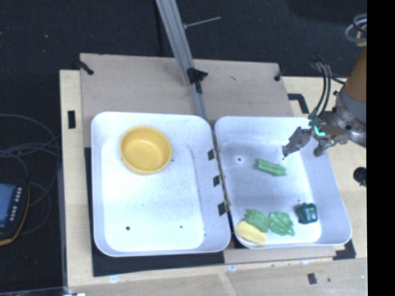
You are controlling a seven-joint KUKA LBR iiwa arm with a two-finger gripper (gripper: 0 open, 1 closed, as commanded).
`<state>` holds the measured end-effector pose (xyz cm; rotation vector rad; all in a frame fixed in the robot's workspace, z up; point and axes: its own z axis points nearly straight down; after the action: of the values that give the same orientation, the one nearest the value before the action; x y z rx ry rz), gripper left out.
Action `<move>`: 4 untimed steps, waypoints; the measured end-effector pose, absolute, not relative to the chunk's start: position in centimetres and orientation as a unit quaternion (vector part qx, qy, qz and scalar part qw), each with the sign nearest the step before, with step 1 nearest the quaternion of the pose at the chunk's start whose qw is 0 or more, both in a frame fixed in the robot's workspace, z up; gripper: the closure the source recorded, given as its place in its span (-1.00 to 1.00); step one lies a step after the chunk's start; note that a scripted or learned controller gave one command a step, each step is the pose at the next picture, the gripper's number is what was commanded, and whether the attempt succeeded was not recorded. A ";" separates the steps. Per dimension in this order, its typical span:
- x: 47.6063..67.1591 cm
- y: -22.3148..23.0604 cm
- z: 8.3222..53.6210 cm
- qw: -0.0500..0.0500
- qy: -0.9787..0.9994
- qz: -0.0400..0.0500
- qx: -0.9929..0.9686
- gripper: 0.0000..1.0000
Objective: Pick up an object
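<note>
Green pepper-like object (pixel 271 167) lies just below-left of my gripper (pixel 307 142), apart from it. My fingers are spread wide, holding nothing. Approach step; next, I judge, descend and straddle it.

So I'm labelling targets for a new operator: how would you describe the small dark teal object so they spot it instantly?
Look in the right bin, along its near right side. The dark teal object sits there, right of two leafy green pieces and a yellow piece. It is the darkest, blockiest item in that bin.
</note>
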<state>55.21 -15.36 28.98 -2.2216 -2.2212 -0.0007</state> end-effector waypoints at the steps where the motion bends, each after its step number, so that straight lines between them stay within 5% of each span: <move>1: 55.2 -15.4 29.0 0.000 -0.707 0.000 -0.707 -1.00; 4: 55.3 -14.9 13.6 0.001 -0.707 0.001 -0.707 -1.00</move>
<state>55.33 -14.88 13.65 -2.2204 -2.2185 0.0038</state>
